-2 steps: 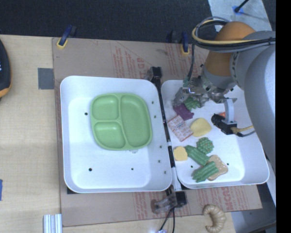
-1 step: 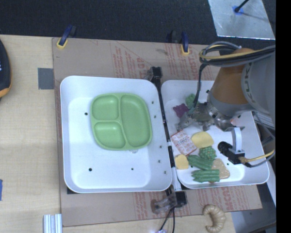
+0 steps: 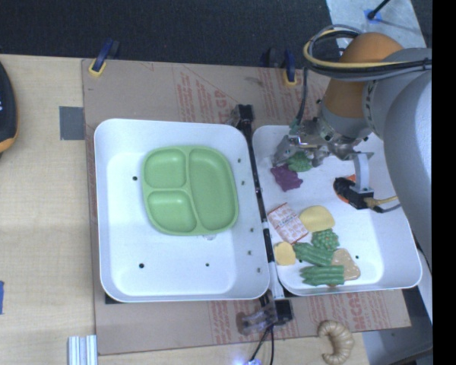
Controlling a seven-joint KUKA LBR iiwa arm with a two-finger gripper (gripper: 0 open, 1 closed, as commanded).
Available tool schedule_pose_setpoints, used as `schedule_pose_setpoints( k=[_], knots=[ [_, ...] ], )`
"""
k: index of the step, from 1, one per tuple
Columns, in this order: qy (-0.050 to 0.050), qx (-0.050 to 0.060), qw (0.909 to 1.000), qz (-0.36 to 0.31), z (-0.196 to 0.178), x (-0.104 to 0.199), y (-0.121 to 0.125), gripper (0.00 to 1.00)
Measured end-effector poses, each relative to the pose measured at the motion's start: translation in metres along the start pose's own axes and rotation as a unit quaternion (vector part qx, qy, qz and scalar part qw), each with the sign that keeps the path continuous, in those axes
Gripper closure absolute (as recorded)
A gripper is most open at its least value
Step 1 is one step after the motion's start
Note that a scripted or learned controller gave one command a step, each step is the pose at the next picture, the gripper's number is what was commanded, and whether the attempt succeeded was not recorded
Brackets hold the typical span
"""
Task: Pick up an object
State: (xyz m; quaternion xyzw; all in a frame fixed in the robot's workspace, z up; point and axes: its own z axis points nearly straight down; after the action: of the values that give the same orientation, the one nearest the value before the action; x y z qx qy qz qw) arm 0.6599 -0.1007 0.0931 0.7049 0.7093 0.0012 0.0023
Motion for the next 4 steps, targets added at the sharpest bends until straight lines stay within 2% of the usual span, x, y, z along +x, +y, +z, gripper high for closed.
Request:
schedule_pose_setpoints(
  k=[1, 2, 3, 4],
  knots=[
    [0.000, 0.003, 1.0000, 0.002, 0.001, -0.010, -0.003, 0.00],
    [0.001, 0.005, 1.0000, 0.000, 0.001, 0.007, -0.004, 0.00],
    [-0.001, 0.004, 1.0000, -0.001, -0.013, 0.004, -0.002, 1.00],
    [0.000, 0.007, 1.0000, -0.001, -0.010, 0.005, -0.004, 0.00]
  ],
)
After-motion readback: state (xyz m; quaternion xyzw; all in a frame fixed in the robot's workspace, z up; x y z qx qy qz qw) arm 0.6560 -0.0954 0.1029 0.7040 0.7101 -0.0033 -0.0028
